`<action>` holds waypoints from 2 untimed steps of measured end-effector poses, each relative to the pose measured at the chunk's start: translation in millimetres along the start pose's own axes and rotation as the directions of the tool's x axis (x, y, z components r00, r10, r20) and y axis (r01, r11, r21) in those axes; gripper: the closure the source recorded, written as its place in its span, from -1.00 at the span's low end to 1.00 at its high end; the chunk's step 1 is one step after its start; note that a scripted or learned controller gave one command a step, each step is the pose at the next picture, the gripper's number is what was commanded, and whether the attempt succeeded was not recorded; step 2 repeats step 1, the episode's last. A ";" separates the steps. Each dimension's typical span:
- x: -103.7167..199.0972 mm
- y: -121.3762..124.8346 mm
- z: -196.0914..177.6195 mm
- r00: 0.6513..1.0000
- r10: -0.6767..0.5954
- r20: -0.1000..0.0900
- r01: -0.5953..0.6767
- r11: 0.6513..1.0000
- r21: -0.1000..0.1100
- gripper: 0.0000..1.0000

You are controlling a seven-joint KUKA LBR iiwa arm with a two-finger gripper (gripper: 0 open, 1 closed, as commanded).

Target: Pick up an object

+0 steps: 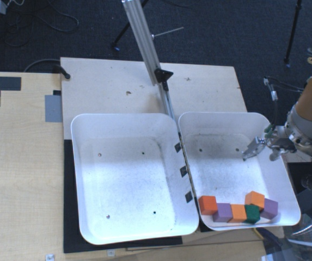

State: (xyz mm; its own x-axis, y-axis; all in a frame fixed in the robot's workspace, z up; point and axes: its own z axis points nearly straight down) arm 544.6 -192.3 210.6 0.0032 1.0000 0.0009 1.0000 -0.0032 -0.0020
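fingers: gripper (252, 150) is reaching in over the right rim of the right bin (221, 118); fingers are showing as thin metal prongs pointing left and slightly down, too small to judge, so I cannot tell whether they are spread or closed. Nothing is visible between them.
arm: grey wrist is sitting at the right edge of the view, just outside the bin wall.
target direction: blocks are lying toward the camera from the fingers, in the near corner of the same bin, well apart from the fingertips. The coming move looks like a travel along the bin's right side toward its near edge, then a descent.
cluster axis: blocks are packing into a short row running roughly left-right along the near wall.
right bin contents: orange block (208, 204) at the left end, purple block (221, 211) touching it, another orange block (255, 199) behind, green block (252, 213) in front of it, second purple block (269, 207) at the right end. An orange piece sits mid-row.
left bin (124, 178): no blocks lying in it, just specks.
risk: blocks are touching each other and the wall, so finger clearance looks tight; the left orange block seems the most exposed.
table (19, 162): light wood, carrying both bins.
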 end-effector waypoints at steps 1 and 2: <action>33.8 31.8 121.2 1.000 -0.006 0.002 0.006 1.000 -0.002 -1.00; 33.8 31.8 121.2 1.000 -0.006 0.002 0.006 1.000 -0.002 -1.00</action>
